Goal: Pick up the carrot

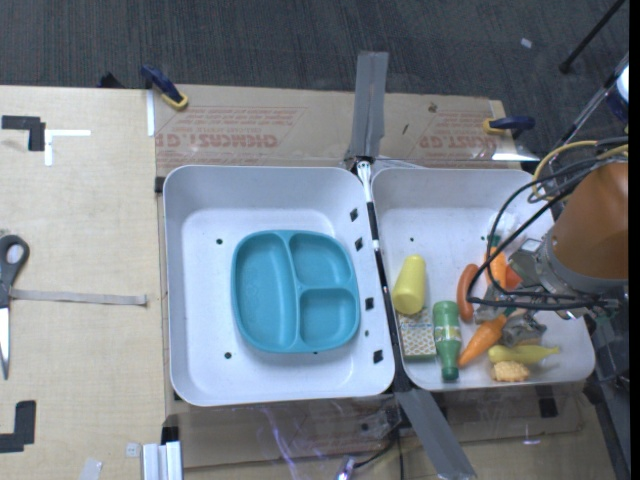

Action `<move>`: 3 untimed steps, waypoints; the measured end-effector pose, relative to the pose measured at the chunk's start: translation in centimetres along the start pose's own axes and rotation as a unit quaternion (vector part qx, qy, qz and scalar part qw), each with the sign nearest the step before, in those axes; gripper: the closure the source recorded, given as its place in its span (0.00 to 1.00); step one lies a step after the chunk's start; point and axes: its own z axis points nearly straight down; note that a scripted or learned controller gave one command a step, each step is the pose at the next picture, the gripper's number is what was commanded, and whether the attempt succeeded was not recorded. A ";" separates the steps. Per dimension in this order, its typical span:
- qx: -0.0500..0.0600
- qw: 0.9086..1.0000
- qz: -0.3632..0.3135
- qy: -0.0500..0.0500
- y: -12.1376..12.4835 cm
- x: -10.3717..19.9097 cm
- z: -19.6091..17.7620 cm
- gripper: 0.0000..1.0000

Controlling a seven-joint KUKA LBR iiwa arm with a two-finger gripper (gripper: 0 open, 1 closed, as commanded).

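Camera view: carrot [481,338] lying in right bin [440,208], not lifted yet. Gripper [524,308] just above; grip state impossible to tell.

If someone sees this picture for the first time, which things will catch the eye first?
The blue plate with three compartments stands out, lying in the middle of the left bin. Next comes the crowd of toy food in the right bin: a carrot, a green bottle, a yellow piece. The arm hangs over that bin's right side.
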 end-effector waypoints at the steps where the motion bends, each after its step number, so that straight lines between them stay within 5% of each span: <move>1: -0.010 0.986 0.166 0.012 4.8 -10.7 -9.2 1.00; 2: -0.010 0.974 0.226 0.014 1.5 -14.3 -13.5 1.00; 3: -0.010 0.974 0.226 0.014 1.5 -14.3 -13.5 0.00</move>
